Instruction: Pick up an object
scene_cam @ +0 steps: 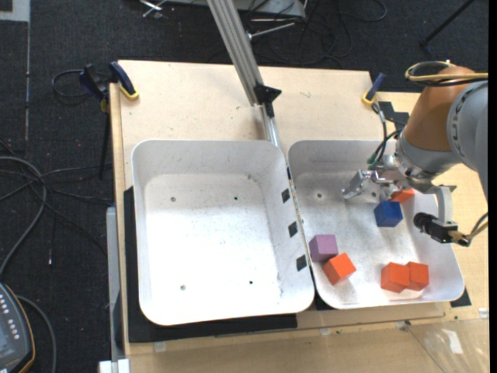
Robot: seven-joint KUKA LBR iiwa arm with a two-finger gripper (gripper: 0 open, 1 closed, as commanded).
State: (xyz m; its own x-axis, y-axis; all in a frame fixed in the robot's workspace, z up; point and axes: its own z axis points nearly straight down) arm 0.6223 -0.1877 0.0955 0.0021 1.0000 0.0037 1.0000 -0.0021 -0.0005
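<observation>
Reaching in over the right bin (304, 179), I hang my claw (365, 183) above its upper floor; I cannot tell how wide it stands, and nothing shows in it. The blue cube (388, 213) lies just beside my claw, an orange piece (402, 196) touching that cube. Closing carelessly, I judge I could nudge both and grasp neither.

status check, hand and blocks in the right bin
Hand low in right bin, nothing seen in it. Blue block just beside it, untouched. Purple block and orange blocks nearer the front, clear of the arm.
</observation>
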